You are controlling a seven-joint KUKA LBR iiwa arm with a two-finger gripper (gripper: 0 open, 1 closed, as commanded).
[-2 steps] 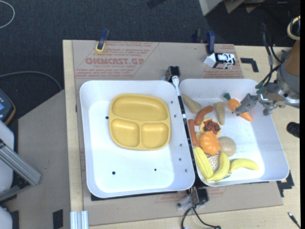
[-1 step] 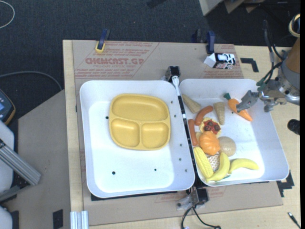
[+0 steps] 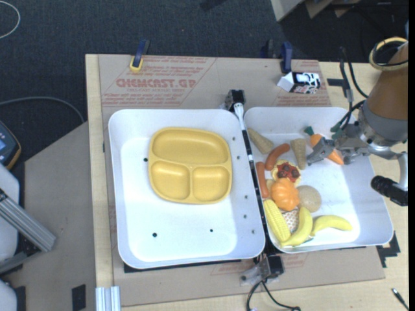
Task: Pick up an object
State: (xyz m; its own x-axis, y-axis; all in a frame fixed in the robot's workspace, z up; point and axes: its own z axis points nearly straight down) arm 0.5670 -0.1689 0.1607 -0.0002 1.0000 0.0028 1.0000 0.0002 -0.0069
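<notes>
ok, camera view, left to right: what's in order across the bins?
Yellow divided plate → corn cob → banana → gripper, over the right bin beside an orange carrot piece.

My arm point(image 3: 391, 89) comes into the camera view as a broad orange-brown band with a smooth, rounded surface. Below the band sits a grey wrist housing point(image 3: 382, 127), cylindrical, paler along its lower rim. A thin yellowish cable loop point(image 3: 387, 44) arcs above the band; two dark cables point(image 3: 347, 83) run down beside it toward the wrist. My gripper point(image 3: 324, 149) is built of grey metal, angular, with short dark-edged links leading to the fingers. A black, rounded cylindrical fitting point(image 3: 388, 188) projects from below the wrist. Screws and markings too small to resolve.
</notes>
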